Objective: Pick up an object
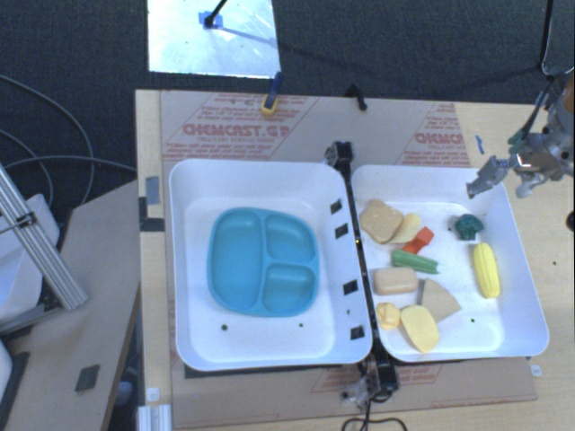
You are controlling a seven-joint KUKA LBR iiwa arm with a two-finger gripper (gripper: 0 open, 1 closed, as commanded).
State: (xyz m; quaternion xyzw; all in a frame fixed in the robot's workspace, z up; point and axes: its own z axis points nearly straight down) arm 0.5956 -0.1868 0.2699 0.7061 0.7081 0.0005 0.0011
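Hovering: end effector spread wide, holding nothing | risk: crowded toy food, fingers may nudge broccoli aside

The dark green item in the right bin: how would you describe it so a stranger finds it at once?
Start at the right bin, the one holding the toy food. Near its far right side lies the dark green item, just above the yellow corn cob. It is small, lumpy and the darkest piece there, unlike the long, light green vegetable.

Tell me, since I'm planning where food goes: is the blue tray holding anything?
Empty. The blue tray shows bare compartments; the toy food lies in the right bin.
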